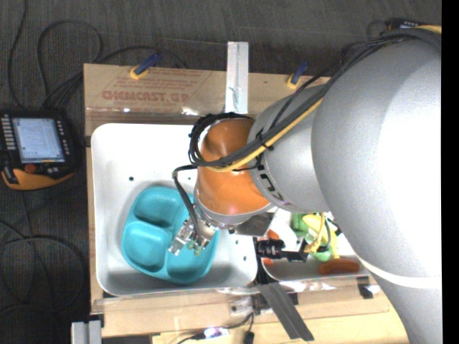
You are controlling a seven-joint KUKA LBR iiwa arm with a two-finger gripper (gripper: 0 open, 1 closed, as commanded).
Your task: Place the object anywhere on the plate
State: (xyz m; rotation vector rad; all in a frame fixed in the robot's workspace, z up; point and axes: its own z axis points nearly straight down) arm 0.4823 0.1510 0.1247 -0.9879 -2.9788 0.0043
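Gripper (188, 241) over teal plate (154, 229) (left bin (115, 185))

1. The single camera hung fixed above the bench and looked down at a slant, so that the top of the frame took in the dark carpeted floor (143, 20) beyond the bench.
2. It sat close enough that the large grey arm with its orange band (226, 167), reaching in from the right, covered most of the right half of the view.
3. The shallow white left bin (115, 163) lay nearly whole in the lower middle; the right bin (344, 276) showed as a sliver under the arm.
4. A black handheld control pendant with a lit screen (34, 147) lay on the floor at the left edge.
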